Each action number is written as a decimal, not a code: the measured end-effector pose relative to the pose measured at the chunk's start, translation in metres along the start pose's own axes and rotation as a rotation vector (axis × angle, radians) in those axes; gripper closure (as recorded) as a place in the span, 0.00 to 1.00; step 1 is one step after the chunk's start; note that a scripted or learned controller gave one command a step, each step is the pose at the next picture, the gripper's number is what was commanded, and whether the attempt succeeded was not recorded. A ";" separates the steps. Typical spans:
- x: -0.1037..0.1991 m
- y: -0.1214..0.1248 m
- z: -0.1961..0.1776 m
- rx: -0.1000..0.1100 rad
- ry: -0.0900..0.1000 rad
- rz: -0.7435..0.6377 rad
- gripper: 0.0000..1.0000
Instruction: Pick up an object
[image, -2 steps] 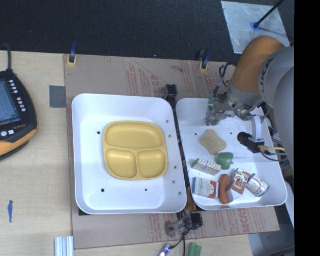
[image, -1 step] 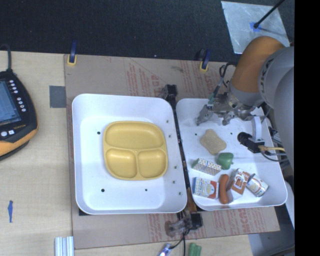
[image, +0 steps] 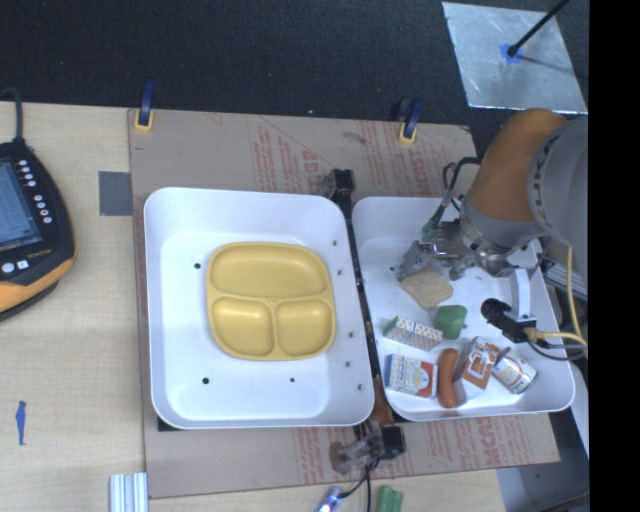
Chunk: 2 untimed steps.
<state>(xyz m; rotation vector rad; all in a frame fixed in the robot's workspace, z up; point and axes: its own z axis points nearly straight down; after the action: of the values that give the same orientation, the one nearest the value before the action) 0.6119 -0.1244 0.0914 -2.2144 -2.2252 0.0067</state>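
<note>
My gripper (image: 432, 256) hangs over the upper part of the right bin (image: 375, 300), with the grey arm and its orange band reaching in from the right. Just below it a tan, bread-like piece (image: 427, 289) rests on the bin floor, close to the gripper tip. Whether they touch is unclear. Further forward lie a green piece (image: 451, 320), a small patterned box (image: 414, 333), a white, blue and red carton (image: 408, 375), a red sausage (image: 447, 378), an orange-brown packet (image: 479, 365) and a small can (image: 514, 374).
The left bin (image: 170, 330) holds a yellow divided plate (image: 270, 299). A handheld control pendant (image: 25, 225) sits at the bench's left edge. Clamps (image: 406, 120) pin the cardboard sheet at the back. The right bin's objects crowd its front half.
</note>
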 end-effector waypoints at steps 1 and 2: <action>0.007 -0.008 0.000 0.001 0.000 0.001 0.00; 0.008 -0.048 0.000 0.000 0.000 -0.001 0.00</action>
<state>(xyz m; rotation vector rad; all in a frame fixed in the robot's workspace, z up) 0.5635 -0.1171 0.0914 -2.2133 -2.2263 0.0062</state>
